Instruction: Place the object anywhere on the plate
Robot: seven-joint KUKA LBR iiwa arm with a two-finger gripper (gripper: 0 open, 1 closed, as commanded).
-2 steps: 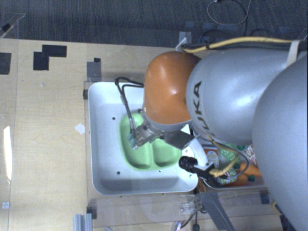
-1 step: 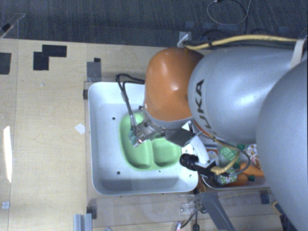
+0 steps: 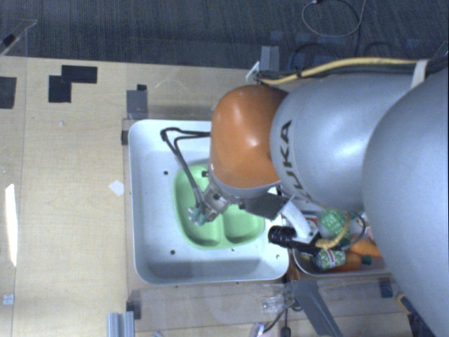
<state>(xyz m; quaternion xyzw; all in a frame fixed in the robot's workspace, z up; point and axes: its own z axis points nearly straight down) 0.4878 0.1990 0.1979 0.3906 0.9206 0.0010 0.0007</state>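
Green plate (image 3: 242, 232) in the left white bin (image 3: 151, 209) lies under the pincer (image 3: 198, 216); whether the pincer grips anything, I cannot tell.

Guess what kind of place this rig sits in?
Likely a robotics lab test cell, not a kitchen: a big grey arm works over a white bin with a green plate, on a plywood bench, loose cables on carpet.

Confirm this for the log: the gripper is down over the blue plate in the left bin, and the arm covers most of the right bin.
Wrong on the colour. The camera view shows the gripper over a green plate, not blue, in the left bin. The arm does cover most of the right bin.
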